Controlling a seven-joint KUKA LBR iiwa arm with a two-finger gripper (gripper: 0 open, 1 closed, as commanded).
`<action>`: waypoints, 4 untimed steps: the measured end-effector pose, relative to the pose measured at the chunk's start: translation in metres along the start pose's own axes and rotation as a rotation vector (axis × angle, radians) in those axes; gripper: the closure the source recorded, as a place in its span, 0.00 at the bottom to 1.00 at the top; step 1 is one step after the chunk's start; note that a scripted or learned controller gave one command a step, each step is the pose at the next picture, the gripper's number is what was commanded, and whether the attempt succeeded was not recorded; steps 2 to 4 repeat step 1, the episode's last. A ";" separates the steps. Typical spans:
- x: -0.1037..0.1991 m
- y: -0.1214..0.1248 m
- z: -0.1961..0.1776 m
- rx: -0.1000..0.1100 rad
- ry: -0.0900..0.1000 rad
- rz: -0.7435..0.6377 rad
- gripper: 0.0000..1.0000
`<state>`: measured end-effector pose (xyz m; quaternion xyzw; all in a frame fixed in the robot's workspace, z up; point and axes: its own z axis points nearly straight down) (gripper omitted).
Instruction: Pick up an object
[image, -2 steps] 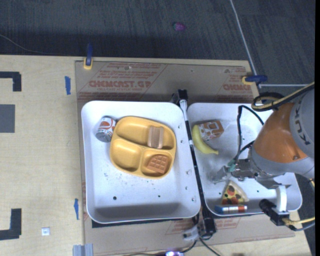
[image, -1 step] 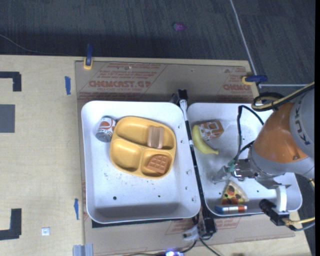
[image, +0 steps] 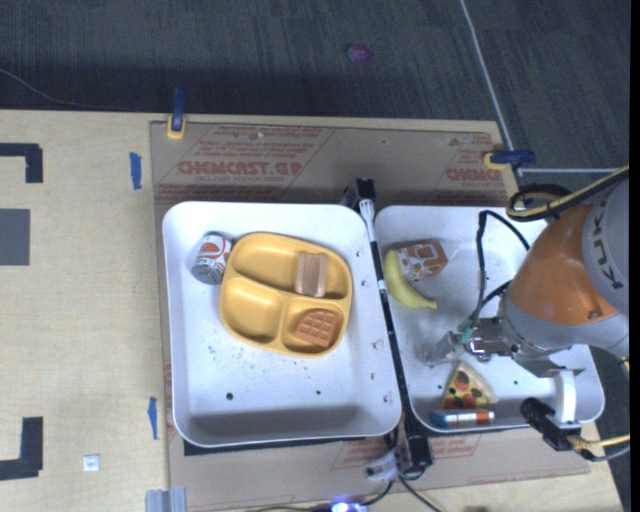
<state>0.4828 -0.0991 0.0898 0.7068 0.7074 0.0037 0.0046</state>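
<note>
Low over my right white bin (image: 590, 395).
My gripper (image: 447, 347) hovers beside the pizza slice (image: 467, 384); whether my jaws grip anything, I cannot tell.

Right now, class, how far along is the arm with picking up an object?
Nothing looks picked up yet. The gripper is low in the right bin, just above the pizza slice, with nothing seen between its fingers. The banana lies on the bin floor. Grasping and lifting are left.
</note>
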 end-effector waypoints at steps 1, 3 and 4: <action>0.004 0.000 0.000 -0.001 -0.006 0.004 0.00; 0.004 0.000 0.000 -0.001 -0.006 0.004 0.00; 0.004 0.000 0.000 -0.001 -0.006 0.004 0.00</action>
